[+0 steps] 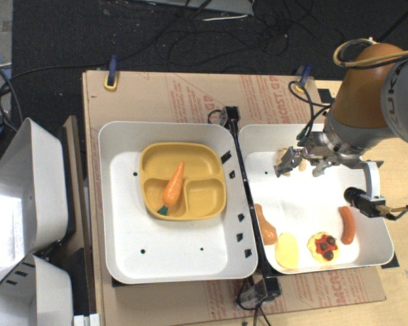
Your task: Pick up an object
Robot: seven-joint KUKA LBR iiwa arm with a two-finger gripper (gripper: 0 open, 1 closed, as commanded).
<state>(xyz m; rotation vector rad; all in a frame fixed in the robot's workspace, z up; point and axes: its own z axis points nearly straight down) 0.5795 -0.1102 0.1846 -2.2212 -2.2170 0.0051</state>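
Arm (374, 100) cut off at right edge. Claw (300, 160) small and blurry, finger gap unclear; arm hides right bin's (258, 138) far corner. Left-side grey boxes (24, 195) cropped.

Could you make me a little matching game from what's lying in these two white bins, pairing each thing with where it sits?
Things:
1. carrot
2. sausage
3. little pizza
4. gripper

Places:
A. near the front edge of the right bin, beside a pale yellow piece
B. on the yellow divided plate in the left bin
C. over the back part of the right bin
D. near the right bin's right side

Pairs: 1-B, 2-D, 3-A, 4-C
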